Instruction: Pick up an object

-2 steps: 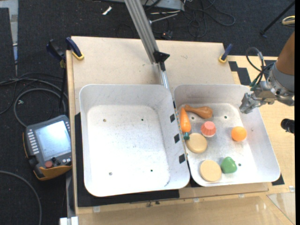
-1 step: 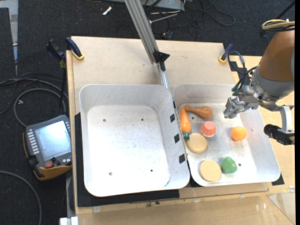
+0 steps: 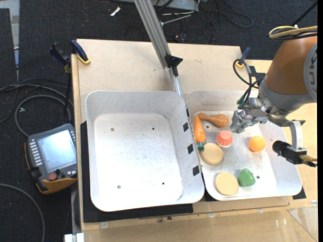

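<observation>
Fingers (image 3: 237, 125) state unclear, above right bin (image 3: 287, 185), no readable writing

Orange carrot (image 3: 200, 130), orange ball (image 3: 257, 143), green veg (image 3: 246, 177), white bins (image 3: 96, 105).

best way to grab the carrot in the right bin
Grip the carrot across its orange middle, coming straight down with the gripper. It lies flat and long beside the divider, tip up-frame, so close across its narrow width; the drumstick crowds its top end.
</observation>
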Action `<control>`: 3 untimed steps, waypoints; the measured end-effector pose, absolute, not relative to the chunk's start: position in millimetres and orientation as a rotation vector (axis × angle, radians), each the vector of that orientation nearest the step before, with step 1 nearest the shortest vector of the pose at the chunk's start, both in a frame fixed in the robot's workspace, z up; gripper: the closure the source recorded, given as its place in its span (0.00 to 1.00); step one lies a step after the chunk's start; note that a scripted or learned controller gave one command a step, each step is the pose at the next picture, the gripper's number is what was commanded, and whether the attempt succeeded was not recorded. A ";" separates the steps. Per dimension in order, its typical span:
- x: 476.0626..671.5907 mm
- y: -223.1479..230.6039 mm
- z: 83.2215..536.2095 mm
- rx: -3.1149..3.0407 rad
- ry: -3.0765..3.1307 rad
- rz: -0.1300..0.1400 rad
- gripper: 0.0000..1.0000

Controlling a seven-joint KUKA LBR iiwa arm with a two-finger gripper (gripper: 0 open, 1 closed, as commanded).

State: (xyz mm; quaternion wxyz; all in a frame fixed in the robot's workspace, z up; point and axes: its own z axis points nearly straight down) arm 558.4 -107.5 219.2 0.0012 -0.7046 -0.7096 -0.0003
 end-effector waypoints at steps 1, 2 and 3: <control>547.4 -52.0 232.7 -2.210 -2.231 -0.003 1.00; 530.8 5.3 224.1 -2.209 -2.229 0.000 1.00; 512.8 51.3 236.9 -2.210 -2.229 -0.002 1.00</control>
